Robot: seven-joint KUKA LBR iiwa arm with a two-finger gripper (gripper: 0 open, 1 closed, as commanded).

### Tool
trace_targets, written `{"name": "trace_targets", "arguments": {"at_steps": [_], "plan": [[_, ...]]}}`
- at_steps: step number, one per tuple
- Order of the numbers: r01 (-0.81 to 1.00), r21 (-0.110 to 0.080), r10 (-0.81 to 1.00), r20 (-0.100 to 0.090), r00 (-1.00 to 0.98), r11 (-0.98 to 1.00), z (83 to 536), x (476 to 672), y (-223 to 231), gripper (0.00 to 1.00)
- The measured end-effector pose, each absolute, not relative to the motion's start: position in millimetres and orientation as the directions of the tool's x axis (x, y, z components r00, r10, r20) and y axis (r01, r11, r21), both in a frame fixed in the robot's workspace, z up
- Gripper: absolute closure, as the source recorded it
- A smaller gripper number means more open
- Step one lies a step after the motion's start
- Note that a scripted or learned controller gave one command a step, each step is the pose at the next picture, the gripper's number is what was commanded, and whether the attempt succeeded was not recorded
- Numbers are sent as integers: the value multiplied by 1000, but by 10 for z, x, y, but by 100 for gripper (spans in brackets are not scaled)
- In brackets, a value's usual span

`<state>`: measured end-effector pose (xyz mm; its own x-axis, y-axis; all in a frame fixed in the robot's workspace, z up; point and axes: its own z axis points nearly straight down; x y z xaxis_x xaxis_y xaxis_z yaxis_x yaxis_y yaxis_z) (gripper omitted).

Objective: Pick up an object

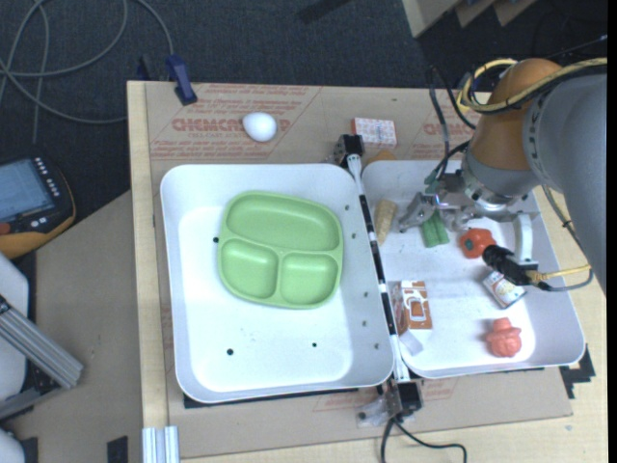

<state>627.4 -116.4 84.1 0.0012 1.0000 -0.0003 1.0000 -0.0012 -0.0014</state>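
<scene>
Risk: crowded right bin (569, 316); green block (433, 231), orange-red piece (473, 243) and small tube (503, 287) near one another, so a descent may nudge neighbours instead of seating on one.
Cause: slanted view, wrist (496, 177) hanging over the bin's far half, hiding the approach line.
Second risk: flat card packet (414, 305) beside the dividing rim, likely hard to get under.
Pincer (431, 210): low over the right bin, just beside the green block; contact unclear.
Opening: cannot tell; nothing visibly held.
Candidates: red figure (501, 337) near the front rim, well apart from the rest; tan piece (386, 217) by the divider.
Left bin (193, 287): green divided plate (281, 250).
Desk (289, 104): white egg (259, 125) behind the bins.
</scene>
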Motion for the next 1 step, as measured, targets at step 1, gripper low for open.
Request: {"name": "trace_targets", "arguments": {"at_steps": [1], "plan": [[1000,2,1000,-1,0,0,949,6284,-1160,100]]}}
